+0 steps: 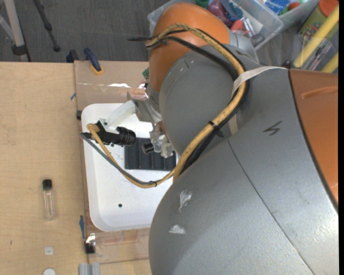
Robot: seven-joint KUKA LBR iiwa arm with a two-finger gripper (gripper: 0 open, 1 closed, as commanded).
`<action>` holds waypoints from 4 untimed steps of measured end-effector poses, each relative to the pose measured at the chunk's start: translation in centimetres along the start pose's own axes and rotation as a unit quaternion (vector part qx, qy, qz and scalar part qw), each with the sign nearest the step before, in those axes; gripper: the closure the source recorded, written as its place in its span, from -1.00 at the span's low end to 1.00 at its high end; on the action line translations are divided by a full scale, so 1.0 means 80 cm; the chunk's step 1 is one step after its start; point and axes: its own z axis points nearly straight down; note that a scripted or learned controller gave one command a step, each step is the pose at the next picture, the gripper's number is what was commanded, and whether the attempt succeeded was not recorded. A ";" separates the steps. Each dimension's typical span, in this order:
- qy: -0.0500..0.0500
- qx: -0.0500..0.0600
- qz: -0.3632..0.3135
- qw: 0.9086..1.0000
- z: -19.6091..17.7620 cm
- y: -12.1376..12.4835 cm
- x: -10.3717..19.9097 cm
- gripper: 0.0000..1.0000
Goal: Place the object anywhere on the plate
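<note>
Bench wood [32,123] spreads to the left of the white bin [107,215], and on it, well apart from the bin's left wall, lies a small clear vial [48,198] with a dark cap. Beyond the bin's far left corner sits a blue clamp [94,63]. Inside the bin, near its front, is one tiny dark speck [120,204]. A yellow-and-black cable [115,164] loops low over the bin's middle. Just to its right, above the bin's floor, hangs the black gripper [144,154]. Its tip is hidden by its own body, so I cannot tell whether it is released, clenched or grasping anything. The grey arm [236,177] with its orange band [185,27] covers the bin's right side. Where the object and the plate lie cannot be told. Beyond the bin, to the far right, stands a clear box [258,16] of coloured items.
</note>
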 end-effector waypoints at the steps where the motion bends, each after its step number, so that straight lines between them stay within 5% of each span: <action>1: -0.005 0.002 -0.084 0.996 0.216 -0.013 -0.084 1.00; 2: 0.002 0.003 -0.223 0.975 0.237 0.067 -0.092 1.00; 3: -0.003 0.001 -0.164 0.986 0.021 0.009 -0.030 1.00; 4: -0.004 0.002 -0.188 0.982 0.130 -0.034 -0.090 1.00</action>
